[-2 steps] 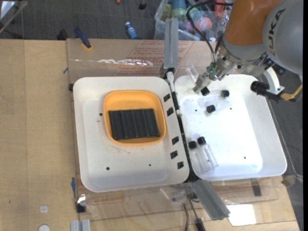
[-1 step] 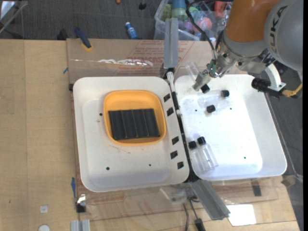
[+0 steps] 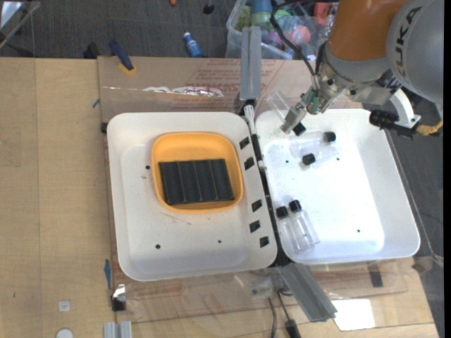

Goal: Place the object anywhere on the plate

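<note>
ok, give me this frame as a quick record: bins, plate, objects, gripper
left bin: holds the plate
plate: orange, squarish, with a dark ridged block on it
right bin: holds clear vials with black caps
vial near divider: lying flat, low in right bin
vials upper middle: hard to separate, clear against white
gripper: above upper left corner of right bin, fingers too blurred to read
task state: no vial on the plate yet
</note>
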`<state>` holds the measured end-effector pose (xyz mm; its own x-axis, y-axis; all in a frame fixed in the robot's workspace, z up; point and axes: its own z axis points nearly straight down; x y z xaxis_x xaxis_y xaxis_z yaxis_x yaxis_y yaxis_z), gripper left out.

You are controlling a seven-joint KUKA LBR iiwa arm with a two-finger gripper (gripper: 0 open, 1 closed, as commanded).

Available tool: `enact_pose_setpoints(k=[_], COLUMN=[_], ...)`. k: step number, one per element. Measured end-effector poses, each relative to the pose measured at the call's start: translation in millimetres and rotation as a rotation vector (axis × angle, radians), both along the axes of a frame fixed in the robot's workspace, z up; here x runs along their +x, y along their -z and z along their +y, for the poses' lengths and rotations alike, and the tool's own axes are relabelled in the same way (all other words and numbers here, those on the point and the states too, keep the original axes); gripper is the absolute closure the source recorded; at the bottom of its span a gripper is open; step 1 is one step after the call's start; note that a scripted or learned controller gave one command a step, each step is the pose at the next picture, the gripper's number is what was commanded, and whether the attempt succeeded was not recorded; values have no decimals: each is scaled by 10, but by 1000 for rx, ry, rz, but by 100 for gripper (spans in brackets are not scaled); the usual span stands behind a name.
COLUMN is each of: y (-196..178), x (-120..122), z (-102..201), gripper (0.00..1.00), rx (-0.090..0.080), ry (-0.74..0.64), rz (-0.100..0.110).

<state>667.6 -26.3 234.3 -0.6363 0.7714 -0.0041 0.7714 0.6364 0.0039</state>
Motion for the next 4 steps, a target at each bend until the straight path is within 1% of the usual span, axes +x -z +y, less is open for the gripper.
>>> enact_pose_setpoints(k=[1,2,3,4], y=[-286,-118,-578,-442], x=[-39,-32,-61,-126], z=[-81,-105,-241,-176], gripper=[100,100,100,100], rx=[0,0,0,0], ry=[-39,-67,-71,-160], rz=[-1,5,-1,4])
